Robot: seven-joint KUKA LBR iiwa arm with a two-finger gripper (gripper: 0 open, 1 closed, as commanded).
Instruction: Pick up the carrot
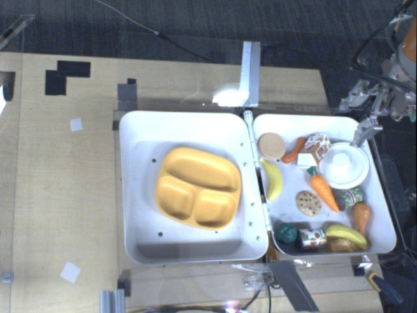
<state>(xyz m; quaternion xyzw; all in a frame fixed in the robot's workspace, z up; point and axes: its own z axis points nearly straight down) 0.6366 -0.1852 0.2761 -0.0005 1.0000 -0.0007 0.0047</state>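
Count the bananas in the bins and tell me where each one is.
2. One banana lies along the right bin's left wall; the other banana lies at its near right corner. More may be hidden under other items.

My gripper (373,119) hangs at the far right corner of the right bin (384,240), above its rim. In that bin the carrot (324,192) lies tilted between a white bowl (345,165) and a cookie (307,203). A banana (274,178) rests along the bin's left wall. The left bin (137,175) holds a yellow divided tray (197,186).
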